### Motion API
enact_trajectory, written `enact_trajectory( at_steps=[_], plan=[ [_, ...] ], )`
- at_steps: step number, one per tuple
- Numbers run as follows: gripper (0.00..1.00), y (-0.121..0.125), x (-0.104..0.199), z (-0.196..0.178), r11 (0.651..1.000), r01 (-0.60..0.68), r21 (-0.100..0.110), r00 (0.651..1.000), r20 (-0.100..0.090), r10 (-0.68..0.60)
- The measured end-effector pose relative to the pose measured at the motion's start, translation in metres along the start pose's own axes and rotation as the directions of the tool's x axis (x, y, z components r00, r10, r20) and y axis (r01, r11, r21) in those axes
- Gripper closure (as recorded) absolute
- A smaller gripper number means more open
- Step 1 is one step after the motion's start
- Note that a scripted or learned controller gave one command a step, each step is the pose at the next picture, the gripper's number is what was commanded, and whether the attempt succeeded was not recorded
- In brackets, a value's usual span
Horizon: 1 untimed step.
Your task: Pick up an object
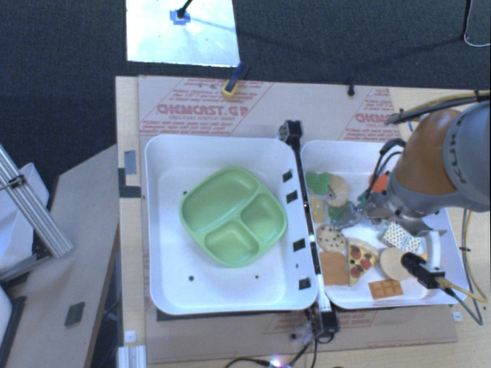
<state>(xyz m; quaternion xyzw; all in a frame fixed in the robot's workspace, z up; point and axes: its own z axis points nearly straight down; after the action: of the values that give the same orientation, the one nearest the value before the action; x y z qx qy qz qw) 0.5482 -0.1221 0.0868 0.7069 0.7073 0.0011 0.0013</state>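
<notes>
Arm [441,167] hides hand, apparently over toy food [349,255]

green divided plate [233,216] in left bin [165,205]

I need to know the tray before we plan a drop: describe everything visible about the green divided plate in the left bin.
The green divided plate is pale green, looks like smooth plastic, and has rounded corners and three compartments: one large, two smaller. It lies flat and upright on the floor of the left bin, turned at an angle to the bin's walls, roughly at its middle. Nothing lies in it, and it touches only the bin floor.
</notes>
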Motion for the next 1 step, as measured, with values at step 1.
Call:
enact_trajectory(
  at_steps=[1],
  plan=[
    [1.00, -0.0002, 0.0001, -0.0088, 1.000, 0.000, -0.001, 1.000, 0.000, 0.000]
  ],
)
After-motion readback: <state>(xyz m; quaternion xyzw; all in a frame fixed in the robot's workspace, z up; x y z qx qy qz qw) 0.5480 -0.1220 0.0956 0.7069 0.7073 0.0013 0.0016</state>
